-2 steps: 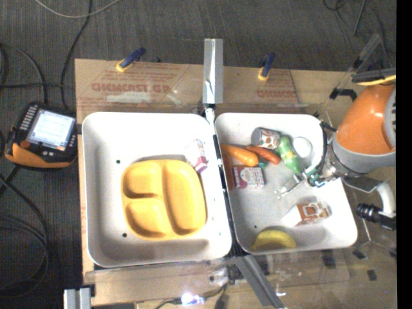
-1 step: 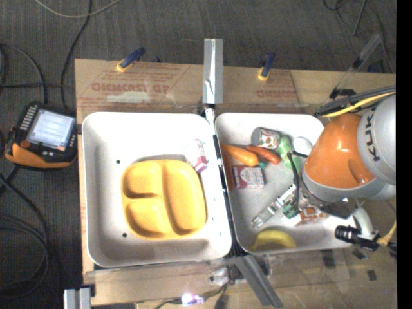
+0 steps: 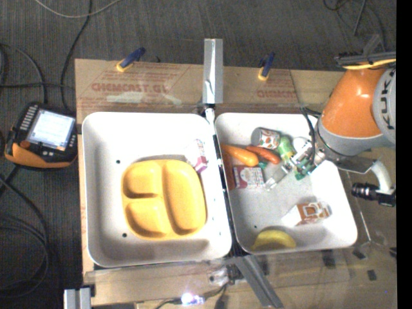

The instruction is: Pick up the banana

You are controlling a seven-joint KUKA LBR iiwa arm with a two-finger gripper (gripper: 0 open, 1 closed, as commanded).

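The banana [image 3: 273, 239] is a pale yellow curved shape lying against the near wall of the right bin [image 3: 341, 201]. My gripper [image 3: 301, 163] hangs over the far right part of that bin, well behind the banana and a little to its right. It is down among a clutter of small items, beside a green object [image 3: 285, 148]. The grey arm with its orange band [image 3: 354, 111] comes in from the right above the bin's edge.
Right bin: two orange carrots [image 3: 248, 154], a can [image 3: 266, 137], a dark red carton [image 3: 246, 176], and a small orange-and-white box [image 3: 313, 212] just behind the banana. The left bin [image 3: 103, 172] holds a yellow divided tray [image 3: 165, 197] and a small packet [image 3: 201, 157].
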